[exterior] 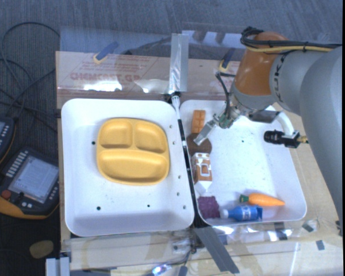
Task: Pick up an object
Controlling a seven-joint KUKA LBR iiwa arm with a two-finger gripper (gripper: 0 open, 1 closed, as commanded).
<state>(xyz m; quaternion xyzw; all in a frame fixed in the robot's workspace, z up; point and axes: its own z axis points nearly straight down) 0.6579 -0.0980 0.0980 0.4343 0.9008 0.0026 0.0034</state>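
While the grey two-finger gripper (pixel 202 135) hangs low in the right white bin (pixel 276 171), whether it is parted cannot be told; the brown-and-white rectangular block (pixel 203 165) lies just below it, long axis running up-down.

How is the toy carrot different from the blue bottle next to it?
The carrot is orange with a green top; the bottle is blue with a white cap. The carrot tapers to a point, while the bottle stays tube-shaped. The carrot lies farther from the bin's near wall than the bottle. Both lie on their sides in the right bin.
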